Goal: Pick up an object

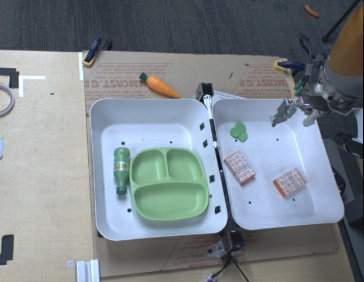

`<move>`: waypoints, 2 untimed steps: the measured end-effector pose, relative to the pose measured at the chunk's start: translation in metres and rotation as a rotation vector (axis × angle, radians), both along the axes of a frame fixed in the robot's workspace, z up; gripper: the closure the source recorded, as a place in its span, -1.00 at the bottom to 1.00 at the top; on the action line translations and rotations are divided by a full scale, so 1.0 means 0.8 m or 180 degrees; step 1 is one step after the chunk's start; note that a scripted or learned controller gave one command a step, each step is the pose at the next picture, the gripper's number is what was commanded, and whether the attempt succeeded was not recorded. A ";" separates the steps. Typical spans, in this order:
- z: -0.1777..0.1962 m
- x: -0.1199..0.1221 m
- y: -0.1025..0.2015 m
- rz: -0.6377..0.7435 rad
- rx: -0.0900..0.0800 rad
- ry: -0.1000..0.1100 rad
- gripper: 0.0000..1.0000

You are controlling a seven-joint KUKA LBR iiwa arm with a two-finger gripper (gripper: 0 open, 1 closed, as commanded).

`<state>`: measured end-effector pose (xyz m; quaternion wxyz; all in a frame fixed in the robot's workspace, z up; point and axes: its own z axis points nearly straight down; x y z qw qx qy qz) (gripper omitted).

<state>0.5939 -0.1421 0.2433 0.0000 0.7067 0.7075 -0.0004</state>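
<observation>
While you look down on the bench, start at the near edge: the left bin (98,175) carries a green divided plate (169,183) that sits toward its near right corner, and a small green bottle (121,170) lies just beside the plate's left rim, its length running near to far. Across the divider, the right bin (323,157) holds two small orange-and-white cartons: one carton (289,182) lies toward the near right part of that bin's floor, and the other carton (239,167) lies close to the bin's left wall, the two well apart from each other. Farther back along that same left side you will see a small green leafy piece (239,131), apart from the second carton and near the bin's far left corner. At the far right corner of the right bin, the gripper (294,113) hangs over the bin's far rim, with its two fingers spread apart and nothing between them; none of the bin's things touch it. The grey arm with its orange band (350,46) comes in behind it from the right. Beyond both bins, on the cardboard sheet (129,78), a toy carrot (159,85) lies near the far edge of the left bin, outside it.
</observation>
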 end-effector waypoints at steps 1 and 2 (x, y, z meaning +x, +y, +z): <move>-0.120 -0.080 -0.068 0.1008 0.0001 -0.0003 -1.00; -0.183 -0.129 -0.049 0.1124 -0.0026 -0.0046 -1.00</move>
